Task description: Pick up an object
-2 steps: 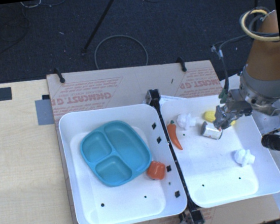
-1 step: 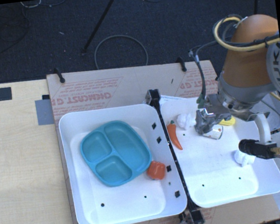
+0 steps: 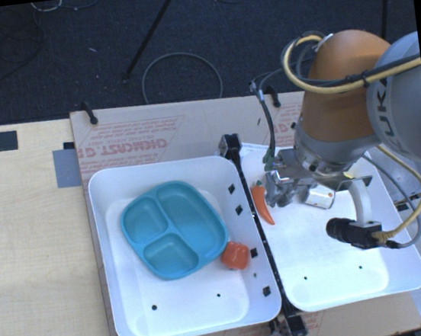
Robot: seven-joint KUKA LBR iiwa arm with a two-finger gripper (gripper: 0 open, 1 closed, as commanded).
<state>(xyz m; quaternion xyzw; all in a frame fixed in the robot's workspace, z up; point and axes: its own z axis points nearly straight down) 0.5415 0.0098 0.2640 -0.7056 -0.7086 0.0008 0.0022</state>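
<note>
Right white bin [image 3: 349, 283]: your pincer [image 3: 279, 191] hangs low over its left side, close to the divider. Left white bin [image 3: 177, 321] sits past that divider, to the pincer's left. Blue divided plate [image 3: 174, 228] lies in the left bin, well left of the pincer; skip it, too flat and wide. Orange carrot-shaped piece [image 3: 261, 204] lies just left of the pincer and slightly below, against the bin wall; likely target. Small orange-red lump [image 3: 236, 256] rests by the plate's corner, lower left. Cannot tell the pincer's state. Straddle the carrot across its narrow width and mind the wall.
</note>
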